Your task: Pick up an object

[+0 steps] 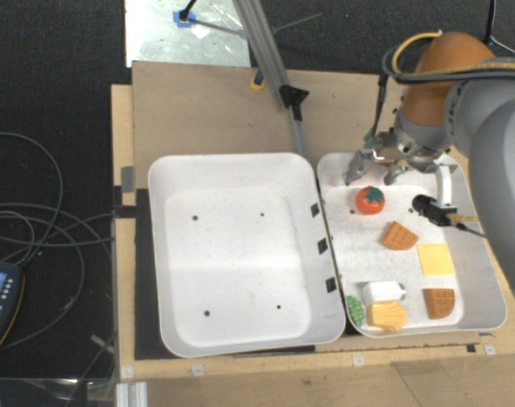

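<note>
Brown surface under two white bins: left bin at nine o'clock, right bin at three o'clock, the two touching along a shared edge. Grey arm reaching in from three o'clock, orange band at the wrist.

In the right bin, from larger to smaller: yellow square near the middle, orange wedge just at its ten o'clock, brown waffle piece at six o'clock, white block touching a yellow piece, small green item at the bin's seven o'clock corner. Red tomato-like toy toward twelve o'clock, the likeliest target.

Risks, judged from this pose: rounded toy rolling aside under an off-centre descent; one finger landing on top and pressing instead of straddling; a close on nothing.

Gripper spread fairly wide, fingers apart, nothing between them, hanging just at twelve o'clock of the tomato toy. Contact with the bin floor impossible to judge.
</note>
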`<act>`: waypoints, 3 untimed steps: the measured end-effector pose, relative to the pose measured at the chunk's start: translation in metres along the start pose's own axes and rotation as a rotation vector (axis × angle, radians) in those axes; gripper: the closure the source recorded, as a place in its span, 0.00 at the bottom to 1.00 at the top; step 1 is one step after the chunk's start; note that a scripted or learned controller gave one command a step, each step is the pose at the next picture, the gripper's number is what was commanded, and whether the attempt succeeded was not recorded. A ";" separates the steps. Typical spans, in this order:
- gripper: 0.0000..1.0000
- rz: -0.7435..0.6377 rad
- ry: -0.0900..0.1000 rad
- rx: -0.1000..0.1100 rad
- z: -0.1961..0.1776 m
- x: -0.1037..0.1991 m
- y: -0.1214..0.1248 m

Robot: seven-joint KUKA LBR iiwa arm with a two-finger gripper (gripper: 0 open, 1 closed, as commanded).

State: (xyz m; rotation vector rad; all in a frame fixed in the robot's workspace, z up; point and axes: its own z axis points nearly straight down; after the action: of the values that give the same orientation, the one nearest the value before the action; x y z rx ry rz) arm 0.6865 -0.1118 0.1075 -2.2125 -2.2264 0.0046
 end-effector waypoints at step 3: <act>1.00 0.000 -0.001 -0.014 -0.062 0.002 0.003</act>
State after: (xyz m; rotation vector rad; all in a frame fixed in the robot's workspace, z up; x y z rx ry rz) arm 0.6901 -0.1097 0.1690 -2.2204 -2.2338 -0.0093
